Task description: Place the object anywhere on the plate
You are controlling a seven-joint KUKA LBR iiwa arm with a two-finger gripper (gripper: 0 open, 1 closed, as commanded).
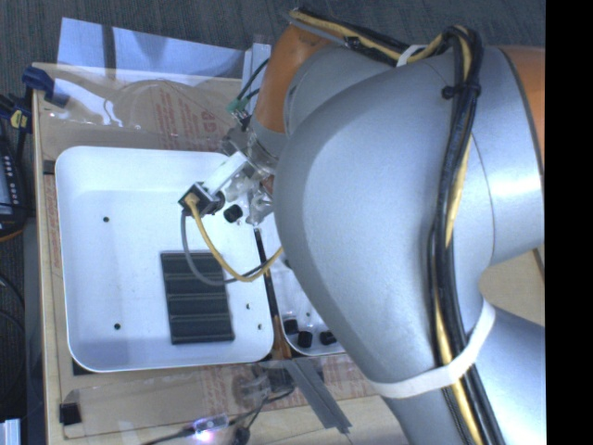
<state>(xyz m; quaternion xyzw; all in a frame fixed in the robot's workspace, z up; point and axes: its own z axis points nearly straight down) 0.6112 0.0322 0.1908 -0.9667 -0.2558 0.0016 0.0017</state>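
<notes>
Grey arm (389, 211) stretched in from the right, bulky link close under camera. Orange band (274, 70) sat above the wrist. Pincer (246, 191) hung at the arm's tip, toward view-left.

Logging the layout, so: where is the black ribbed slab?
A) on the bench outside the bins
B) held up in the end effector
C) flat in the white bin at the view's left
C: the black ribbed slab lies flat on the floor of the white bin at the view's left.

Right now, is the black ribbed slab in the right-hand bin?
No, the black ribbed slab lies flat in the view's left bin.
</notes>
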